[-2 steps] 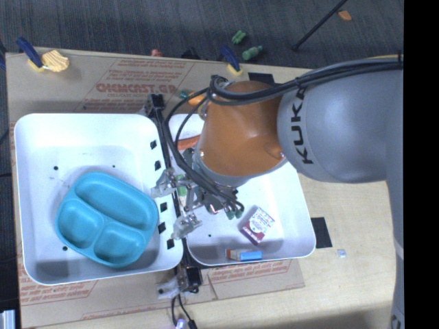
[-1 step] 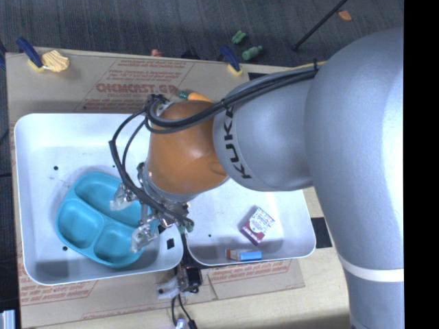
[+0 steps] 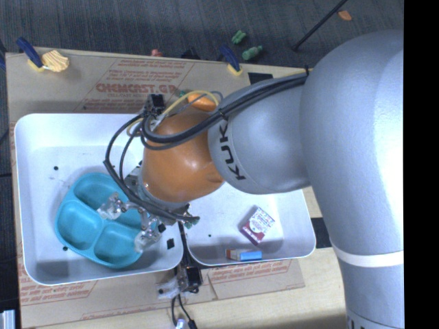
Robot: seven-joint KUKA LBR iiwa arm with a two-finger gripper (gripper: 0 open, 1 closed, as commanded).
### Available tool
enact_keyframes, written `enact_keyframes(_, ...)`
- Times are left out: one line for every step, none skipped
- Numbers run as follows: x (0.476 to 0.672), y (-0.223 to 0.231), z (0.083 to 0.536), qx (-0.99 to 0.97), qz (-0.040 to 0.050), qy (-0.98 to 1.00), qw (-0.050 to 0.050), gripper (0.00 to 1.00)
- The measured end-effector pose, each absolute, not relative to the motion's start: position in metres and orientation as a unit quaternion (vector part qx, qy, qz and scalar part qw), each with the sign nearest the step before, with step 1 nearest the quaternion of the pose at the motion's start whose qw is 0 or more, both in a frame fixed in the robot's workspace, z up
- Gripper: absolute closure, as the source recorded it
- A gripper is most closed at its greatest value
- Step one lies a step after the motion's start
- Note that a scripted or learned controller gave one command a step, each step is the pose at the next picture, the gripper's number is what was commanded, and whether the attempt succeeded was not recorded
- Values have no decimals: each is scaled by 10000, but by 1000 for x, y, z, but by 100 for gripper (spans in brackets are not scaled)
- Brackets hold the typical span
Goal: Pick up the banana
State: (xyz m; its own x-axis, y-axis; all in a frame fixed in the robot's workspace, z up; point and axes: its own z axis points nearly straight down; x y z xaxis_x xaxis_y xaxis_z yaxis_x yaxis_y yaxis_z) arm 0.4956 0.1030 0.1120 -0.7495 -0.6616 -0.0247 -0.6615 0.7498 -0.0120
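My gripper [image 3: 128, 222] hangs low over the left bin [image 3: 34, 156], right above a blue divided plate [image 3: 79, 218]. Its two clear fingertips [image 3: 112, 208] stand apart over the plate's right side, and only the blue plate shows between them. The orange wrist band [image 3: 175, 163] and looping black cables sit directly above the gripper. The grey arm covers the seam between the bins and most of the right bin, hiding whatever lies beneath it.
In the right bin [image 3: 302, 235] lie a small red and white packet [image 3: 257, 225] and a blue and orange tube [image 3: 245, 255] near the front wall. Blue clamps [image 3: 31, 52] hold the cardboard at the back edge.
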Motion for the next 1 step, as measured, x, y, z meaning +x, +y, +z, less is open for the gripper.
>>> enact_keyframes(499, 109, 125, -3561, 10, 9342, 215, 100)
